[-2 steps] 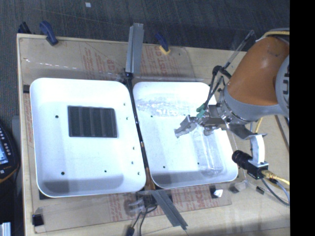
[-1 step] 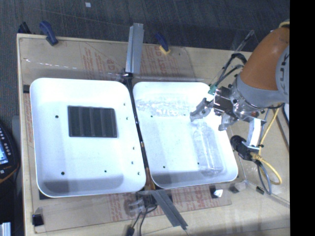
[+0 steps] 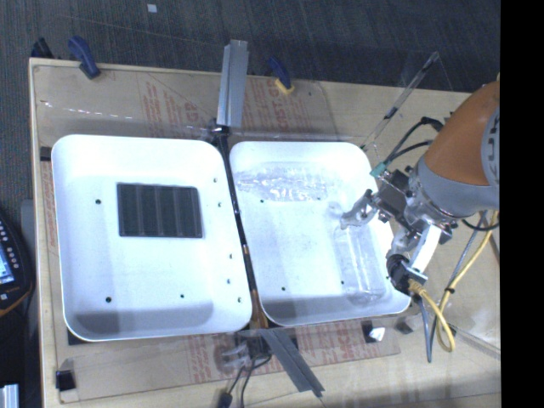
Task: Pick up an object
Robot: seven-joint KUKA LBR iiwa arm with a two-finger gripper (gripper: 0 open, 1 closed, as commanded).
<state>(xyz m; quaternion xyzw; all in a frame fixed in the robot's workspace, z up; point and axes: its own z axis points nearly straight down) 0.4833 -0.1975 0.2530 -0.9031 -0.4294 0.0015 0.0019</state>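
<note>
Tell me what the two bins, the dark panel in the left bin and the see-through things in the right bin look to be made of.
Bins: likely moulded plastic, glossy white, with rounded corners and soft glare.
Dark panel: matte, ribbed in strips; rubber, foam or plastic, unclear which.
See-through things: apparently clear plastic, glinting highlights with the bin floor showing through.

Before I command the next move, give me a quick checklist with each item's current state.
1. Target in view: dark ribbed block lies flat in the left bin: ok.
2. Gripper over the target: not ok, it is at the right bin's right side.
3. Object between the jaws: cannot tell.
4. Right bin contents: clear wrappers, hard to make out: cannot tell.
5. Yellow cable hangs outside the bins: ok.
</note>
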